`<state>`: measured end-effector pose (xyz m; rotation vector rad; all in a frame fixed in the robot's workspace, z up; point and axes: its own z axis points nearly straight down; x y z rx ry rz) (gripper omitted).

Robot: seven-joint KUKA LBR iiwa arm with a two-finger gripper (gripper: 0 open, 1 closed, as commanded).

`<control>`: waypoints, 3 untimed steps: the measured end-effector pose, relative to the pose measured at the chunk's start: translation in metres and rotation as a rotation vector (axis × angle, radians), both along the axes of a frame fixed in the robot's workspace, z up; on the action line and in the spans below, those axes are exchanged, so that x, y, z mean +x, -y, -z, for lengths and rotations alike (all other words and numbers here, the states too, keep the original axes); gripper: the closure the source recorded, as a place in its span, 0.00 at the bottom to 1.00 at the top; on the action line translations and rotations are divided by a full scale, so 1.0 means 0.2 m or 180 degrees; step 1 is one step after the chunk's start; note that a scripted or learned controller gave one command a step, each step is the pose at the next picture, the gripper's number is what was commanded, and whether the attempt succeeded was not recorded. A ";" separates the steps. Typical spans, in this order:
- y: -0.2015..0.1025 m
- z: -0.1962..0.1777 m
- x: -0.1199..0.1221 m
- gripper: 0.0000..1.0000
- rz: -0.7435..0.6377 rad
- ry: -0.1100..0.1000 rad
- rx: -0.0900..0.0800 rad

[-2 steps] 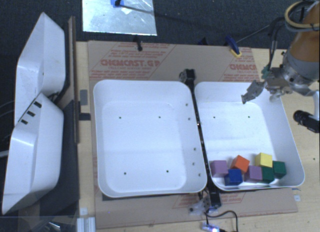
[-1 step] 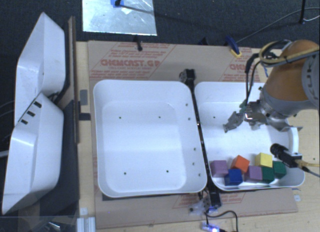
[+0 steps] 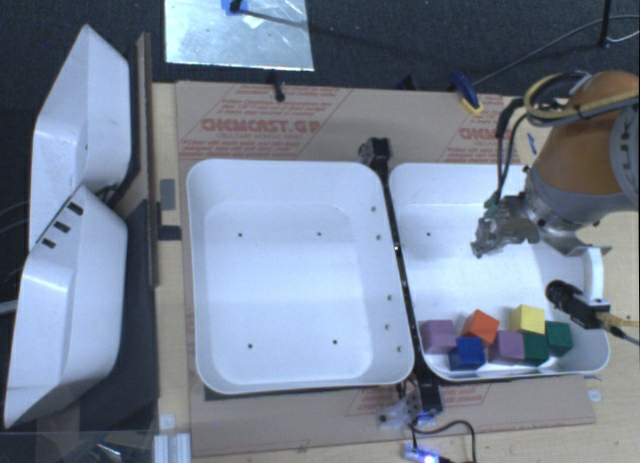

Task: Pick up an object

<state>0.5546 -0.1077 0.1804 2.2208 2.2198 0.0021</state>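
Several small blocks lie along the front edge of the right bin [image 3: 440,213]: a purple one [image 3: 438,334], a blue one [image 3: 467,353], an orange one [image 3: 481,326], a second purple one [image 3: 511,345], a yellow one [image 3: 529,319] and a green one [image 3: 551,340]. My gripper [image 3: 489,241] hangs over the middle of the right bin, behind the blocks and apart from them. Nothing shows between its fingers.
The left bin [image 3: 290,271] sits beside the right one, with a black divider [image 3: 400,261] between them. Two stacked white bins [image 3: 70,221] lean off the bench at the far left. A metal sheet [image 3: 238,9] lies at the back.
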 end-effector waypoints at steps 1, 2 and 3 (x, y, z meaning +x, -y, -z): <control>0.30 -0.45 0.26 1.00 0.0006 0.0023 -0.0009; 0.49 -0.29 0.57 1.00 0.0000 -0.0007 -0.0001; 0.34 -0.15 0.46 1.00 0.0030 -0.0012 0.0003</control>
